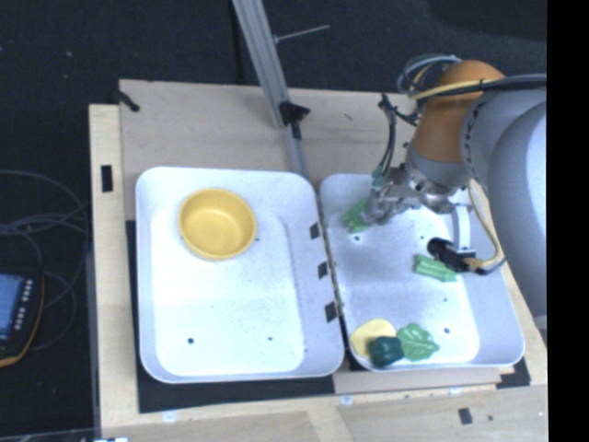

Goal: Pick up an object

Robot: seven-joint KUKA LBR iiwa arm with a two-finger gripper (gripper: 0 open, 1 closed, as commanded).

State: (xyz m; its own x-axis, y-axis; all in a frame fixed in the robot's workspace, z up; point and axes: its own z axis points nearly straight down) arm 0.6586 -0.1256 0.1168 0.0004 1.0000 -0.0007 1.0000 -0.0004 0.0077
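My gripper [385, 201] hangs low over the far left part of the right bin [396, 247], below the orange band of the arm. A small green object [357, 216] lies right at its left side, touching or nearly touching the tip. A flat green piece [434, 268] rests to the right of the bin's middle. In the bin's near corner sit a yellow piece [369, 331], a dark green block [385, 349] and a light green leafy piece [419, 341], packed close together.
A yellow bowl [218, 223] stands in the far left of the left bin [230, 320]. A grey metal post [262, 49] rises behind the bins. Clips [324, 270] sit on the divide between the bins. A black cable fitting [442, 247] hangs beside the arm.
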